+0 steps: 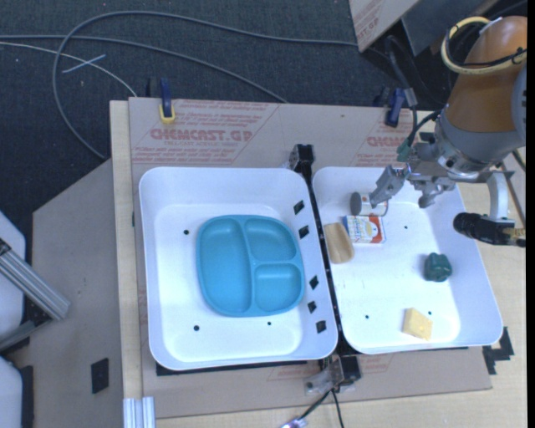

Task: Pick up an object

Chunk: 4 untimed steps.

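A small white carton (365, 228) with red and blue print lies in the right bin (468, 326), just beside a tan bread-like piece (338, 242). The gripper (407, 191) hangs just above it, fingers spread and holding nothing. Farther off lie a green lump (436, 267) and a yellow block (418, 323). A blue divided plate (250, 264) sits in the left bin (167, 326).

The arm (485, 84) is being cut off by the right and top edges. Whether the hand (393, 185) is open or closed cannot be told. The print on the small carton (366, 228) is too small to be read. A cardboard box (376, 18) is being cropped by the top edge.
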{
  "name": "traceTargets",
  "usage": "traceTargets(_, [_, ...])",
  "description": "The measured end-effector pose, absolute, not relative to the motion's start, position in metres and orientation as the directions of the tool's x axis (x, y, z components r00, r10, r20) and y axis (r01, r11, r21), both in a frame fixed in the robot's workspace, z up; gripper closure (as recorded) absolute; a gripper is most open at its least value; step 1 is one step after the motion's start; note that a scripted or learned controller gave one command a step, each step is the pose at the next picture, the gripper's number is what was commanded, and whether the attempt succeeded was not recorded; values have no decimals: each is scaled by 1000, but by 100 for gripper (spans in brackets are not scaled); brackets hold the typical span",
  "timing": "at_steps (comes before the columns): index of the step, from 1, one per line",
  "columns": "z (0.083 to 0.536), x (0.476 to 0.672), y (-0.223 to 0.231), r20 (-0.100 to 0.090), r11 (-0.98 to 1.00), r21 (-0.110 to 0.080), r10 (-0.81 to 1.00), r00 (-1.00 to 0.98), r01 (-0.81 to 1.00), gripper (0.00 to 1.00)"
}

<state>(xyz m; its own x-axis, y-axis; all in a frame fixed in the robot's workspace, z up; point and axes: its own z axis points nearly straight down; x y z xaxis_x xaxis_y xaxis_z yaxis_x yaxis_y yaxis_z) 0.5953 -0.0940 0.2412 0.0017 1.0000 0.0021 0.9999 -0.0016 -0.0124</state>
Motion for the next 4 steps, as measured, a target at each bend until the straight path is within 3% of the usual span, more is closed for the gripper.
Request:
traceTargets(1, [247,597,-94,1,0,-1,1000,0,1000,0])
traceTargets(4, [91,598,-100,2,0,-7,1000,0,1000,0])
